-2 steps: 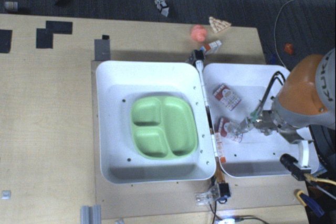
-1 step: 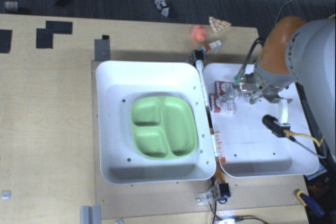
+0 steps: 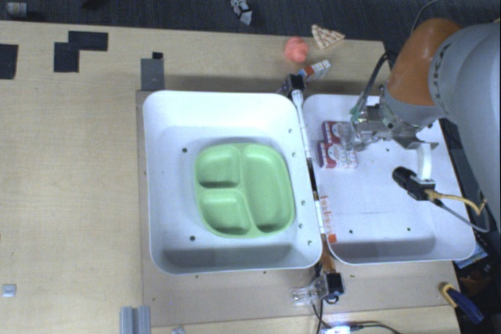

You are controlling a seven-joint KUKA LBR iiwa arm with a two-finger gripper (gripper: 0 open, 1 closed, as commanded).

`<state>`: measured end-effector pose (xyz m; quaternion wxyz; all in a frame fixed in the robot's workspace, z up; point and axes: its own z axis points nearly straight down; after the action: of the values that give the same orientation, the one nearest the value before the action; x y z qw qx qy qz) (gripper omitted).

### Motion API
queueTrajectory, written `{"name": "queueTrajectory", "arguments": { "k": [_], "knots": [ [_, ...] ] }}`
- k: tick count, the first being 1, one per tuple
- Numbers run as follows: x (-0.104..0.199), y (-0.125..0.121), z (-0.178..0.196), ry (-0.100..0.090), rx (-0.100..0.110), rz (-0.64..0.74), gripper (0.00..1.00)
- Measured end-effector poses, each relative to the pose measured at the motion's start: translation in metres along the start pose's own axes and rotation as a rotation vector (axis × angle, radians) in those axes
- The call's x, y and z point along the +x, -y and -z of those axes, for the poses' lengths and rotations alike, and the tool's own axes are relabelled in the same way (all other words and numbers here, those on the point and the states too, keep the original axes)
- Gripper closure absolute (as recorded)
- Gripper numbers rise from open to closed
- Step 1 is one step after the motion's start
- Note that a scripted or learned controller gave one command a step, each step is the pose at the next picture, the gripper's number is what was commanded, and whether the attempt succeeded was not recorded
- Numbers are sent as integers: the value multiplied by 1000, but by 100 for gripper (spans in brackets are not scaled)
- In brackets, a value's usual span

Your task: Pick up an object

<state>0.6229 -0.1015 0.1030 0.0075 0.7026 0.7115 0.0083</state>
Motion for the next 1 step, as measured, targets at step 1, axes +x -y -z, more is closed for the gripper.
{"name": "queueTrajectory", "arguments": {
  "k": [1],
  "knots": [
    [0, 0, -1, 0, 1, 0, 0]
  ]
}}
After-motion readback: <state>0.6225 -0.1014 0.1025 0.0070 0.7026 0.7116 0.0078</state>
